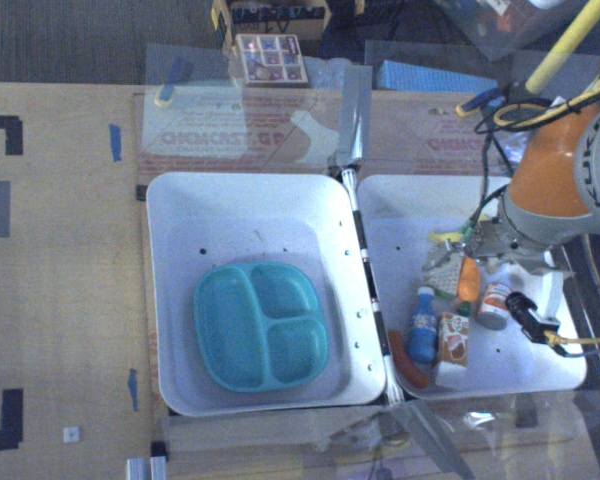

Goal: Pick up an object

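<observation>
Orange bottle [468,280] upright in right bin [570,368], directly under gripper [467,251]. Fingers' state: cannot tell. Step: approach, grasp unconfirmed. Next: descend squarely, close, lift clear of blue bottle [422,330].

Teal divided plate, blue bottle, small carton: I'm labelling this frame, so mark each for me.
Teal divided plate [261,325], camera view, on the centre ridge between its compartments.
Blue bottle [422,334], camera view, middle of its body.
Small carton [452,340], camera view, on its printed front face.
</observation>
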`<state>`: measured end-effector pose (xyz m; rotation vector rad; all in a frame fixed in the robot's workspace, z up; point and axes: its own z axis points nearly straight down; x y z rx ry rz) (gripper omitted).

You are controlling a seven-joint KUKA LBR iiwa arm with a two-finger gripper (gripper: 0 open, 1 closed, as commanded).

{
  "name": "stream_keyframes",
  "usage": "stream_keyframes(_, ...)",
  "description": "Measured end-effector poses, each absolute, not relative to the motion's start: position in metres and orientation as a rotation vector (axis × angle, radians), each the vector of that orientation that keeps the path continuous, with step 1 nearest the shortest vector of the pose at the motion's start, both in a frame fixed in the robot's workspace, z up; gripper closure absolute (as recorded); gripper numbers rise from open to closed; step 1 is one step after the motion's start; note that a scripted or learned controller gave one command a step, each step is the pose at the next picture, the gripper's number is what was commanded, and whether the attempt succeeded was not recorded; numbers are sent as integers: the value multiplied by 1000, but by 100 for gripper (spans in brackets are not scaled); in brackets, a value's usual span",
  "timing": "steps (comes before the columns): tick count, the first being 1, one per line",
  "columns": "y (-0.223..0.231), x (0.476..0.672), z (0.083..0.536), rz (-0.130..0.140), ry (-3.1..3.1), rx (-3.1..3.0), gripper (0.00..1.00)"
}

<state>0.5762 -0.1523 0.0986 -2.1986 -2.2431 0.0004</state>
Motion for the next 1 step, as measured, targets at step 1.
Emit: stream_keyframes(1,-155,578,112,-6,-2242,-2208,100)
